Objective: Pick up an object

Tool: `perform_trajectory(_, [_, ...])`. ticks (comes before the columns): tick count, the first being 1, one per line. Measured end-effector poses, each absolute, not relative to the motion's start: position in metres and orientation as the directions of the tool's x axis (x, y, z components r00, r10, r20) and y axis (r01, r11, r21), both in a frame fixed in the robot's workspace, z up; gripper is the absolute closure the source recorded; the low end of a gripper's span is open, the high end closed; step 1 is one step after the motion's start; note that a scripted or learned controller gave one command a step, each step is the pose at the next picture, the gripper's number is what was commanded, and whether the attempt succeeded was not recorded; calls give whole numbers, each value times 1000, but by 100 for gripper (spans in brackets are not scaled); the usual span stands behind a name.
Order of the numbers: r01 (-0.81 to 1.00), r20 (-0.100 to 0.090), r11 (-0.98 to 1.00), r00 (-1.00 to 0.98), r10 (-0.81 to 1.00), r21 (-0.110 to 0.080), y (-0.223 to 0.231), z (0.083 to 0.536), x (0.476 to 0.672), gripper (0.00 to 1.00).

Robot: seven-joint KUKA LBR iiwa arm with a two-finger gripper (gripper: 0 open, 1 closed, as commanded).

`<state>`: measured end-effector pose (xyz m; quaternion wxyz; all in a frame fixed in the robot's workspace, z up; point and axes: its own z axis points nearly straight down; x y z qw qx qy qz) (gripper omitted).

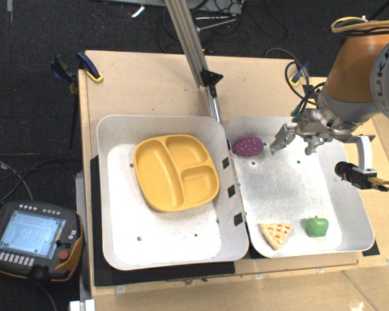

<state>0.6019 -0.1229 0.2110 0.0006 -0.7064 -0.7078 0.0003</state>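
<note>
A purple bunch of grapes [247, 146] lies at the back left of the right bin [349, 203]. A pizza slice [275, 234] and a green pepper [317, 226] lie near that bin's front edge. My gripper [296, 142] hangs over the back of the right bin, a little right of the grapes and apart from them. Its two fingers [279, 138] are spread and nothing sits between them.
A yellow divided plate [176, 172] lies in the left bin [116, 173]. A slanted metal pole [189, 34] runs down to the gap between the bins. A teach pendant [32, 238] sits off the bench at the front left.
</note>
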Motion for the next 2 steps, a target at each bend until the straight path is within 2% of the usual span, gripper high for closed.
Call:
perform_trajectory(1, [1000,0,2,-2,1000,0,-123,211,602,0])
perform_trajectory(2, [1000,0,3,-3,1000,-5,-113,161,601,0])
